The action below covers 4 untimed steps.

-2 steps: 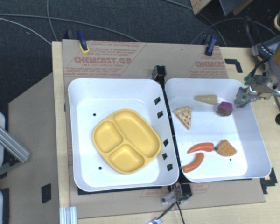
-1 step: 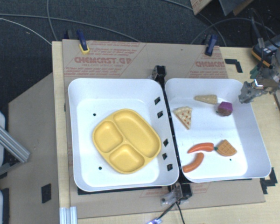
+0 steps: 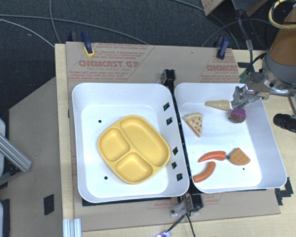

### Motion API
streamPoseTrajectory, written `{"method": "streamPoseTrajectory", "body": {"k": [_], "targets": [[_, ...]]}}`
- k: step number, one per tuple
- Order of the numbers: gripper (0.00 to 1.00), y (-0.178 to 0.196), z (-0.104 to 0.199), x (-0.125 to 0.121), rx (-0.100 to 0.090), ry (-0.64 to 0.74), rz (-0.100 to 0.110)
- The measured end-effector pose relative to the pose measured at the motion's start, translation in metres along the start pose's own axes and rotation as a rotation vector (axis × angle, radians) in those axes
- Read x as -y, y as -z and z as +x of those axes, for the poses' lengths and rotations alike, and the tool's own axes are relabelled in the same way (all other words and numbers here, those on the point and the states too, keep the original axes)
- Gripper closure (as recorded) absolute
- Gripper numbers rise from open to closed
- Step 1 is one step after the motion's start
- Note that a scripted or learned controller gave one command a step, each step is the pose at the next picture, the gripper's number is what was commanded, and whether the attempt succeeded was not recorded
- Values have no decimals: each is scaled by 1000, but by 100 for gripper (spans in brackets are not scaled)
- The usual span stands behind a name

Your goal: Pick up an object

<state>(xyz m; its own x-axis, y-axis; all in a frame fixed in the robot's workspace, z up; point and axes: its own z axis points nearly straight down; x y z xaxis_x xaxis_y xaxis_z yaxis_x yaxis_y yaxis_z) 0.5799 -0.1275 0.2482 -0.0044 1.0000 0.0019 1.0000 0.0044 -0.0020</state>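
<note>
Cardboard-topped bench: gripper point(image 3: 238, 101) hovers above purple piece point(image 3: 237, 115) in right bin point(image 3: 271, 147), grip state unclear; crowding cracker point(image 3: 217, 104) could spoil a closing pinch.

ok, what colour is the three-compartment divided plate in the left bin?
Yellow: the divided plastic plate in the left white bin, clearest in the camera view.

A small purple object point(image 3: 237, 115) lies near the far edge of the right bin point(image 3: 271, 132), directly beneath the gripper point(image 3: 240, 98). Rounded and dark magenta, it rests on the bin floor, just right of a pale tan wedge point(image 3: 217, 104). Whether anything grips it cannot be made out.
</note>
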Motion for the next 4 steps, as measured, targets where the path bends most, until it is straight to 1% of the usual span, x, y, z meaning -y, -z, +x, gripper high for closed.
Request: {"method": "streamPoseTrajectory", "body": {"k": [1,2,3,4], "targets": [[100,-1,44,2,0,0,0],[100,3,96,-6,1,1,-3],[100,0,152,2,0,1,1],[100,-5,202,-10,0,1,-3]]}}
